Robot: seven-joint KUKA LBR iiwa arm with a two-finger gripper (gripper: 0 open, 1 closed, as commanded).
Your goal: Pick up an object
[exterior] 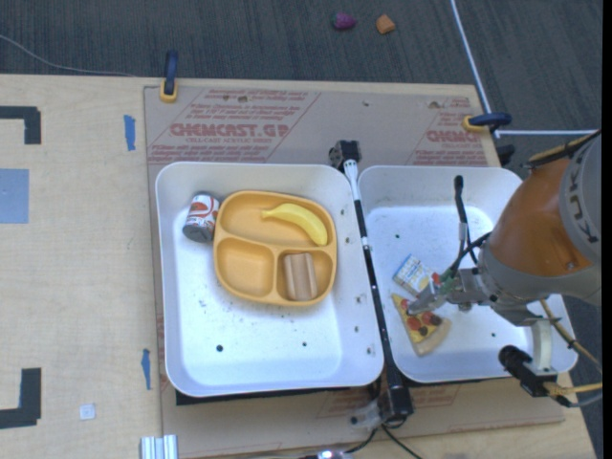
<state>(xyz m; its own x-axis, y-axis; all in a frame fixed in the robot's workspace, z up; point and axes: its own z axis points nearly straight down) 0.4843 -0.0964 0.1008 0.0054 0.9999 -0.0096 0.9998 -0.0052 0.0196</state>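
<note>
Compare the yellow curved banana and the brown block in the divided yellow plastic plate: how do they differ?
The yellow curved banana is long and bent; the brown block is short and straight-sided. The banana lies slantwise in the wide top compartment of the divided yellow plastic plate; the block lies lengthwise in the lower right compartment. Both lie flat in that plate, in the left white bin.

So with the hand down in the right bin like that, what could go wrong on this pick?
1. The hand sits between the pizza slice and the small blue and white packet, which lie close together, so it may nudge one while going for the other.
2. The pizza slice lies flat on the right bin floor, so the hand might slide over it and come up with nothing.
</note>
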